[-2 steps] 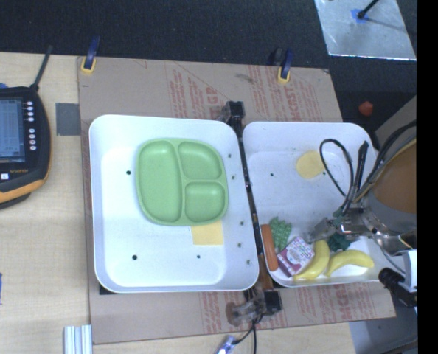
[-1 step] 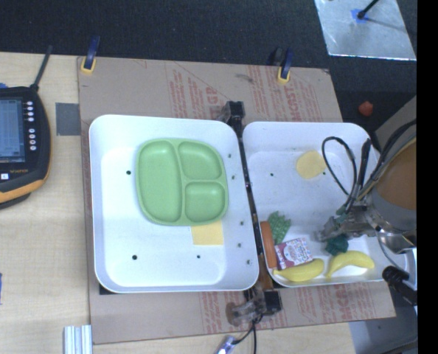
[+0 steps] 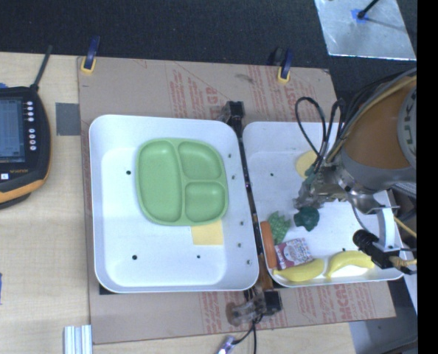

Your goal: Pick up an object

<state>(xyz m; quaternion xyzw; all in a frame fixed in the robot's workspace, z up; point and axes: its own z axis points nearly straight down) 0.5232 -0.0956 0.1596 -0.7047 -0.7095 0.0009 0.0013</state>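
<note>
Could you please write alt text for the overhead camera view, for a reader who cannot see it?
A grey and orange robot arm lowers its claw into the right bin, above a dark green object near a banana. The left bin holds a green divided plate.

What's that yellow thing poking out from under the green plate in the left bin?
A flat yellow piece shows below the green divided plate. How far it continues beneath the plate is covered, and what it is cannot be told.
</note>
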